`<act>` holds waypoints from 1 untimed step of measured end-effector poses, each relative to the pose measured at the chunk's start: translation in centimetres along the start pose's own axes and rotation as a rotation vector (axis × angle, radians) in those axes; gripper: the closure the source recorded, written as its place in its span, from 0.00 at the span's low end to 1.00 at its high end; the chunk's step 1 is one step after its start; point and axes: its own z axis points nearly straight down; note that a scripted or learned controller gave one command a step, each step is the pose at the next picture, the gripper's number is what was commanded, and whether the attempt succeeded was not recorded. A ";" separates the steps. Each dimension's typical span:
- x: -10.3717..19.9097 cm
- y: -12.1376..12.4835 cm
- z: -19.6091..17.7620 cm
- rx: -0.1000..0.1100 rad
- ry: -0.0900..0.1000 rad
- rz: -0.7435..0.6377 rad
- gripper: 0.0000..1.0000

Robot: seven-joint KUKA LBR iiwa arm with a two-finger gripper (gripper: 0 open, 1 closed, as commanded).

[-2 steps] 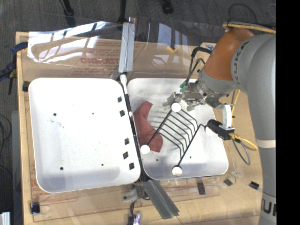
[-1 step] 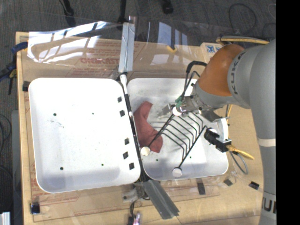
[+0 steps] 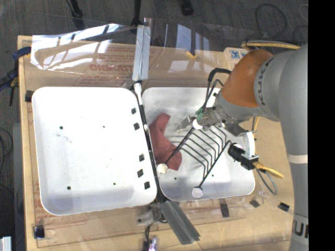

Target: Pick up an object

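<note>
A crumpled dark-red cloth (image 3: 165, 141) and a black wire rack with white ball ends (image 3: 201, 149) are seen in the right white bin (image 3: 238, 184), touching. The two-finger gripper (image 3: 201, 120) is positioned over the rack's upper end; its state cannot be told.

Reaches in from the right edge as a thick grey KUKA arm (image 3: 285, 93), bent down toward lower right. Carries a broad orange band (image 3: 245, 82) just above the wrist. Ends in a small two-finger metal gripper (image 3: 198, 120) at the wrist's lower left, angled downward (tips small, partly hidden by wrist hardware and black cabling).
</note>
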 end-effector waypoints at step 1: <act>-0.6 0.8 1.1 -0.020 0.000 -0.222 0.00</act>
